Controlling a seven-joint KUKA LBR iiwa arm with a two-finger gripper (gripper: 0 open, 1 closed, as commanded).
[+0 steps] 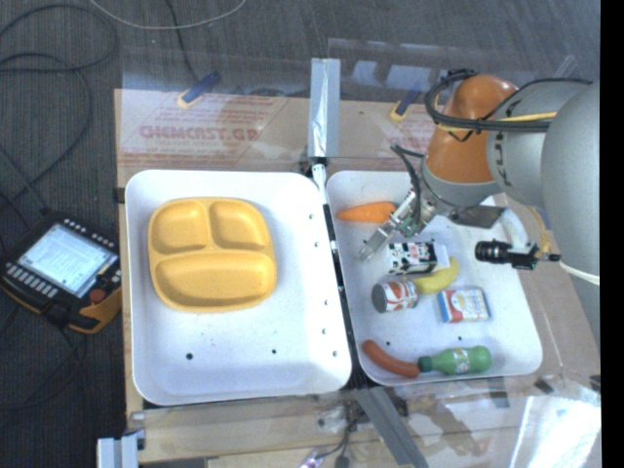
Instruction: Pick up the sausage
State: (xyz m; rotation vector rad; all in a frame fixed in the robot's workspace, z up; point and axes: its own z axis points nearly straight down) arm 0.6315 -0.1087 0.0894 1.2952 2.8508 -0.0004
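Sausage (390, 360) at near edge of right bin (526, 354), touching green bottle (456, 361). Claw (388, 234) open, holding nothing, beside carrot (367, 213); can (395, 295), banana (436, 279) between.

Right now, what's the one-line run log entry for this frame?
gripper: above right bin's upper left, near carrot | sausage: lying at right bin's front edge, beside green bottle, untouched | pick: not yet done

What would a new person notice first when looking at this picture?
Probably the yellow divided plate, alone in the left bin. Next, the grey and orange arm over the right bin, its gripper low beside the carrot. The sausage lies at that bin's near edge, touching the green bottle.
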